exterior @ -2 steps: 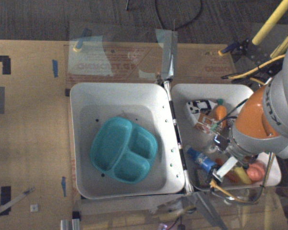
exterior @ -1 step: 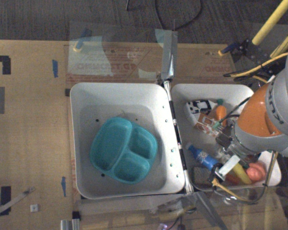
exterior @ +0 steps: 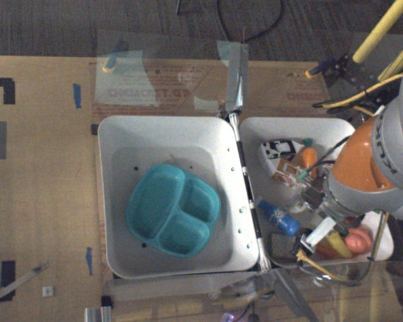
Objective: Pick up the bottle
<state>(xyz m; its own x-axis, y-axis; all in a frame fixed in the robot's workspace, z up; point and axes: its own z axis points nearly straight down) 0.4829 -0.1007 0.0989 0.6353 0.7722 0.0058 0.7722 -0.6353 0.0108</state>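
The blue bottle (exterior: 281,221) lies on its side in the right bin (exterior: 292,122), close to its left wall. The hand (exterior: 309,194) hangs just beside it, among small things (exterior: 309,157). I cannot tell if it is released or clenched. It may catch a neighbour instead, or push the bottle against the wall.

Left bin (exterior: 114,146) has just a teal divided plate (exterior: 173,210) in it, three compartments, turned at an angle. Right bin (exterior: 269,126) is way more cluttered: a black-and-white patterned thing (exterior: 282,148) near the back wall, a small packet (exterior: 287,172) just in front of it, and a yellow piece (exterior: 338,245) touching a pinkish-red one (exterior: 359,239) at the front. Both bins sit on cardboard (exterior: 40,193) with bits of blue tape (exterior: 76,96). A black cable (exterior: 250,5) loops on the carpet behind.
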